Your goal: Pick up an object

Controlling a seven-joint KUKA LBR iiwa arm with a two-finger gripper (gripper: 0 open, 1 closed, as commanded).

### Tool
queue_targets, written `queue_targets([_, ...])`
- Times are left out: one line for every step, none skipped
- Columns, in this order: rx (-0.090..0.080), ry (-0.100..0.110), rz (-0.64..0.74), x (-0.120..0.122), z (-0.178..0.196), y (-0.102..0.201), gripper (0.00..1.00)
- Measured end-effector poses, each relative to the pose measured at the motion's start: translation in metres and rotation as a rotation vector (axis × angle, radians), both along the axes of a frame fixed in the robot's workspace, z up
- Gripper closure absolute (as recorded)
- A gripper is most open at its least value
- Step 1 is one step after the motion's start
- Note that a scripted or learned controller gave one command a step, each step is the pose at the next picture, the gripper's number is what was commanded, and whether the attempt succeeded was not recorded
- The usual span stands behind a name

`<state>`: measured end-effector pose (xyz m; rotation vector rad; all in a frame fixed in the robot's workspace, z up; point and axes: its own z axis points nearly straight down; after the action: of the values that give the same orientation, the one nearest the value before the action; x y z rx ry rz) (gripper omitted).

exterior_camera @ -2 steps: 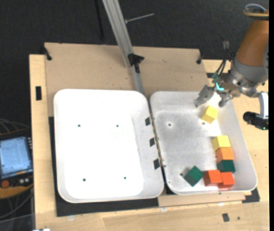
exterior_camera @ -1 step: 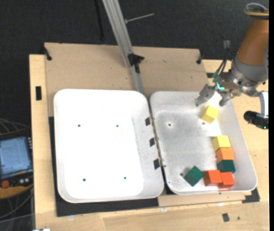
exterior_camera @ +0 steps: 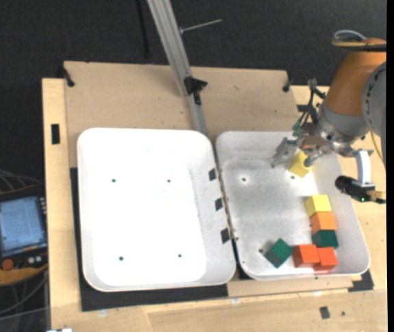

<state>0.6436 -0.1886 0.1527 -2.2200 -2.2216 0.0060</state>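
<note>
My gripper hangs over the far part of the right bin, reaching in from the right. A small yellow block sits tilted between its two fingers, and the gripper is shut on it. Along the bin's right side lie another yellow block, an orange block and a dark green block. Near the front edge rest a green block and two red-orange blocks.
The left bin lies beside the right one, with a ridge of clips between them. A slanted metal pole rises behind the bins. A handheld screen unit sits off the bench at the left.
</note>
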Motion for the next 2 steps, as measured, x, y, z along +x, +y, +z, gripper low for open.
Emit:
queue_targets([-0.007, -0.022, -0.001, 0.005, -0.025, -0.004, 0.0])
queue_targets([-0.011, -0.028, 0.001, 0.006, -0.015, -0.005, 1.0])
